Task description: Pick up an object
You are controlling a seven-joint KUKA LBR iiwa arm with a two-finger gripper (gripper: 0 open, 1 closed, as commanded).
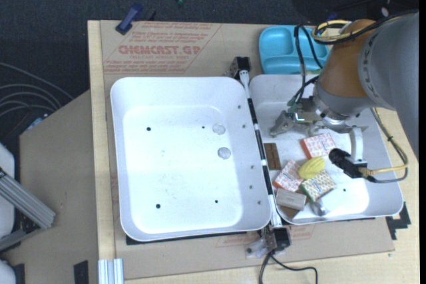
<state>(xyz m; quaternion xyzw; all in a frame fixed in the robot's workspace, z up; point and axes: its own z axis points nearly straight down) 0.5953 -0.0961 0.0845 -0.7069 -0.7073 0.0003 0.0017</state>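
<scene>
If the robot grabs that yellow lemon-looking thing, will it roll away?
Probably a little. The yellow object looks rounded and smooth, so it may slip or roll if nudged. But it sits wedged among flat patterned packets in the right bin, which should limit rolling. It looks small, so likely light.

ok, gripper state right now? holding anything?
Gripper: over the right bin, above the pile of small items; open or closed cannot be told, and nothing is seen between its fingers.

small packets (313, 173) lie clustered, perhaps overlapping, in the right bin (379, 203), beside the left bin (126, 163).
</scene>
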